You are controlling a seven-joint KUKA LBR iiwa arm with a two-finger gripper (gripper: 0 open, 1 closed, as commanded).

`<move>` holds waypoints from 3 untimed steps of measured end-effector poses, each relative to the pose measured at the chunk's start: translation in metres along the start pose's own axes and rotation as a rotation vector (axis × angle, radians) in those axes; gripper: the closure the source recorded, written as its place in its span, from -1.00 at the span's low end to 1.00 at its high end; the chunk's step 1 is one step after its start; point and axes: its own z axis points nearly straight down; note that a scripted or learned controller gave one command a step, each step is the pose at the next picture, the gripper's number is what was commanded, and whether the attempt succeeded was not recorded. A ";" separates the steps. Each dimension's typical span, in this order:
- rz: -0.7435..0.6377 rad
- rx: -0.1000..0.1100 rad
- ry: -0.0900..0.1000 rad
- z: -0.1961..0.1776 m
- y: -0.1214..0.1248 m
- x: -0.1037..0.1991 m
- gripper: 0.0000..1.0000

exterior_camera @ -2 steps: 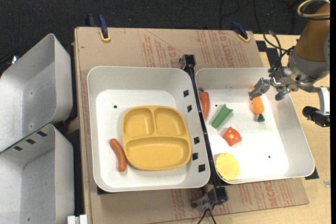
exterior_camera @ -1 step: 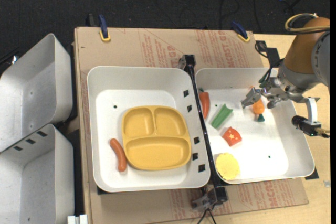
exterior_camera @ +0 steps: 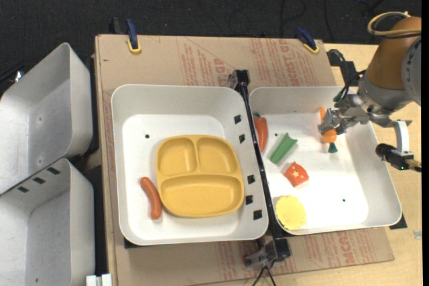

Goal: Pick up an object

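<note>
Cardboard-topped counter (exterior_camera: pixel 201 53) carries two shallow white bins side by side. Left bin (exterior_camera: pixel 127 144) holds a yellow divided tray (exterior_camera: pixel 199 175), lying flat near the middle, and an orange-red sausage (exterior_camera: pixel 151 197) lying just beside the tray's left edge. Right bin (exterior_camera: pixel 375 197) holds the remaining items. Grey arm (exterior_camera: pixel 392 70) with its orange band enters from the right and reaches over the bin's upper right portion. End effector (exterior_camera: pixel 330 124) hangs above the bin floor there; a small orange object (exterior_camera: pixel 329 135) sits at its tip, apparently between the fingers, though at this slant a firm clamp cannot be confirmed. Loose items, in descending size: a yellow round piece (exterior_camera: pixel 291 211) near the bin's lower left corner; a green wedge (exterior_camera: pixel 283 148) lying tilted left of centre; a red pepper-like item (exterior_camera: pixel 261 132) against the dividing wall; a small red piece (exterior_camera: pixel 296 174) between the green wedge and the yellow round piece.
</note>
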 end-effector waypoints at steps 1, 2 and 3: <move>0.001 -0.004 -0.001 -0.063 0.006 -0.001 1.00; 0.000 -0.005 -0.001 -0.118 0.008 -0.002 1.00; 0.000 -0.004 -0.001 -0.171 0.010 -0.002 1.00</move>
